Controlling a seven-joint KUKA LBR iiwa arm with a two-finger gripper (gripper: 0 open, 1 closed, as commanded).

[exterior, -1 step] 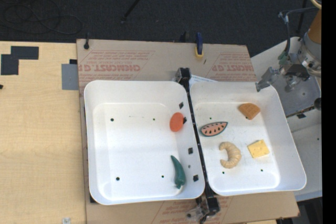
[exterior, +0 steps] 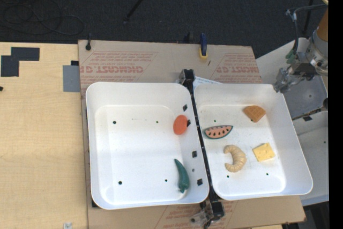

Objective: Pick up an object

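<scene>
Green pepper (exterior: pixel 181 175) lies farthest from the claw (exterior: pixel 292 76); the bread piece (exterior: pixel 254 112) sits nearest, below-left. Claw state unclear.

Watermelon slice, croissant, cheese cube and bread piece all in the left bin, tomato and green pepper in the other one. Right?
Not quite: the bins are swapped. The camera view shows the watermelon slice, croissant, cheese cube and bread piece in the right bin, while the tomato and green pepper lie in the left bin.
</scene>
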